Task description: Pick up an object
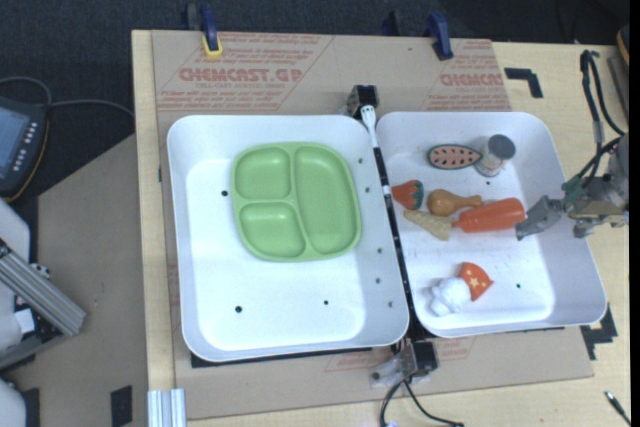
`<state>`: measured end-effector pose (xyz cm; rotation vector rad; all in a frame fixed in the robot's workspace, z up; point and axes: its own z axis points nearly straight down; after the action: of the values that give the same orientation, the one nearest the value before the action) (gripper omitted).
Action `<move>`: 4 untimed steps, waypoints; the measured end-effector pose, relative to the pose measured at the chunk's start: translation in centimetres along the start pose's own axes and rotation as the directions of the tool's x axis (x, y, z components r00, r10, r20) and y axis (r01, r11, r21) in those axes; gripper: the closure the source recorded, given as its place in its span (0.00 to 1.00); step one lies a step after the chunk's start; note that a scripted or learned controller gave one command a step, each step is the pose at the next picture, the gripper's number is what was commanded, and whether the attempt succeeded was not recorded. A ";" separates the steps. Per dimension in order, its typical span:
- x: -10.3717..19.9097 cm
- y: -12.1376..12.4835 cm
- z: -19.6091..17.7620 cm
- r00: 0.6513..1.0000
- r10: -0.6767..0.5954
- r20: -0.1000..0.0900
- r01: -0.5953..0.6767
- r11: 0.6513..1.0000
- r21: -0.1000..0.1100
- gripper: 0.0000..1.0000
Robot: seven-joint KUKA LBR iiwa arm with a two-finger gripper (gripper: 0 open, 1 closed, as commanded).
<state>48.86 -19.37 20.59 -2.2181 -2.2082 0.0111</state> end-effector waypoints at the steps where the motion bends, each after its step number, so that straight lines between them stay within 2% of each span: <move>1: 0.1 0.3 -0.7 1.000 -0.004 0.004 0.004 1.000 -0.014 0.00; 3: -0.6 0.5 11.6 1.000 -0.004 0.000 0.004 1.000 -0.007 0.00; 4: -0.5 0.5 12.2 1.000 -0.005 0.001 0.005 1.000 -0.010 0.00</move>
<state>49.16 -19.85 8.41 -2.2187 -2.2190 0.0016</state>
